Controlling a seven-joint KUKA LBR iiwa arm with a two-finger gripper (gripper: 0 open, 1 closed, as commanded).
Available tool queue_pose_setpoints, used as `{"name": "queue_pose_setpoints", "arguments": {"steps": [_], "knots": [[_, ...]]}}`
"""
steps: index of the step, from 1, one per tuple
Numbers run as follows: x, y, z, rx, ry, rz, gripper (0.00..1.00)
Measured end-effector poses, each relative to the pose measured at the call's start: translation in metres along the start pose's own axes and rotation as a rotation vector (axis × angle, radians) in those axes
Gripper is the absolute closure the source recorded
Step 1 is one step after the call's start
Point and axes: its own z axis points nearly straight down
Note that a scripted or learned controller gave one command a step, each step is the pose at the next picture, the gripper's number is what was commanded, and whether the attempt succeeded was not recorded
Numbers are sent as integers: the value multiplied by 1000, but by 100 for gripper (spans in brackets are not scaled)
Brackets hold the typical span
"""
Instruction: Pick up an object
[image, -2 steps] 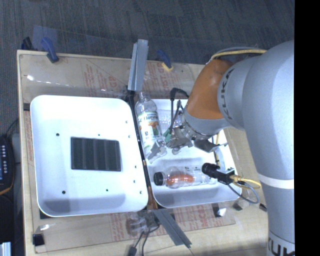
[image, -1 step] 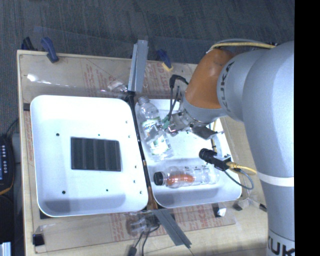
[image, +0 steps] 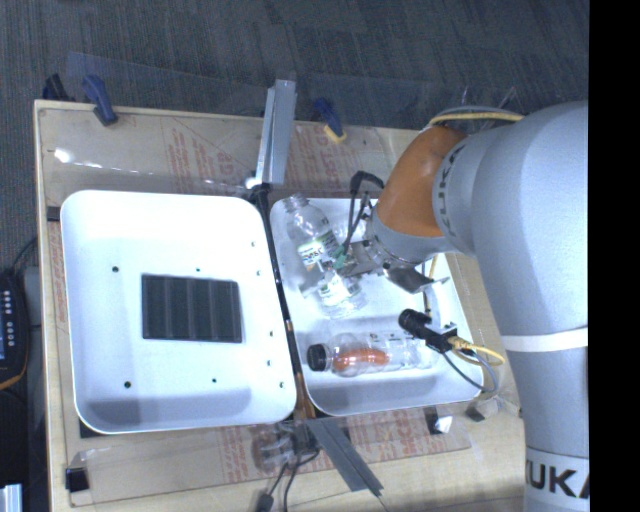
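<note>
Clear plastic bottle (image: 318, 250) lies in the right bin (image: 455, 395), under the gripper (image: 350, 262); gripper state cannot be determined. A second bottle (image: 360, 356) lies nearer the front. Risk: smooth, round plastic may slip or roll from the grasp.

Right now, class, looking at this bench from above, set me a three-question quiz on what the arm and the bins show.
1. True or false: the dark grated panel lies in the right bin.
2. Which bin is the pincer over? A) left bin B) right bin
3. Fill in: the capped bottle with orange contents lies on its ____.

Key: 1 false; 2 B; 3 side.
</note>
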Motion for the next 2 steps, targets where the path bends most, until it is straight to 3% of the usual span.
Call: {"name": "queue_pose_setpoints", "arguments": {"steps": [1,2], "knots": [[1,0,-10,3,1,-7,100],[12,65,-107,12,4,62,100]]}}
